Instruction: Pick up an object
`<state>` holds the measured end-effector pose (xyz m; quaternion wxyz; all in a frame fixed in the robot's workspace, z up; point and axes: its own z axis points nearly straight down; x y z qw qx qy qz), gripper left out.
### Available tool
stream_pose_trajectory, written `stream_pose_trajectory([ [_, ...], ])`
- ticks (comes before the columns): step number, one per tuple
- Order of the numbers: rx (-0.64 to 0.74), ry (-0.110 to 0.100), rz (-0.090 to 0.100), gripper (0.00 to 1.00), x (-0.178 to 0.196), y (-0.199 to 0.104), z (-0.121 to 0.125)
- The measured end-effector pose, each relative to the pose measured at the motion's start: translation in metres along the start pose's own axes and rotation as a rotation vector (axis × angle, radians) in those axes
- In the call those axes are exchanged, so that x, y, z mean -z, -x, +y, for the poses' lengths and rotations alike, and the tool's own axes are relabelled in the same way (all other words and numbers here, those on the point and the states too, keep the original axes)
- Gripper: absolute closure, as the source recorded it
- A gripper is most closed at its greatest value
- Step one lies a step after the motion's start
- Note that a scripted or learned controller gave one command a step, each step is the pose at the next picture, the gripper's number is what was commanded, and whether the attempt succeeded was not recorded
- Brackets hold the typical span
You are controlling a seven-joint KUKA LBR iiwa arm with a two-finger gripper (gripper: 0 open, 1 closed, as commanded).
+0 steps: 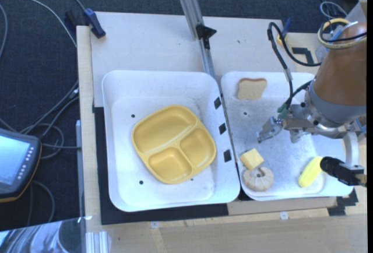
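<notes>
Camera view puts our gripper (274, 128) over the middle of the right bin (280, 192), reaching in from the right on the grey arm (344, 80) with its orange band. We cannot tell how the gripper is set from this angle, and we see nothing carried in it.

Moving outward, the bin floor just beneath it looks bare. Nearest, toward the front, lies a yellow cheese-like block (252, 159), touching or just beside a round tan donut-shaped piece (258, 178) at the front rim. A yellow banana-like piece (310, 172) rests near the front right corner, and a slice of toast (252, 88) sits at the back of the bin, well apart from the others. The left bin (116, 129) holds a yellow divided plate (173, 144).

We judge this the approach step: no object chosen or grasped yet. Next we would need to shift over one piece, likely the block, and descend squarely.
</notes>
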<state>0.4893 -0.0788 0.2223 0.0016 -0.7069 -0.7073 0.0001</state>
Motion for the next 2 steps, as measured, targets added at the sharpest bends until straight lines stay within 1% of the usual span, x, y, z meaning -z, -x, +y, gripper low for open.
stream_pose_trajectory([
  [1,0.000,0.001,-0.001,0.00,0.000,0.000,0.000],
  [2,0.000,-0.005,0.000,0.00,-0.044,-0.001,-0.006],
])
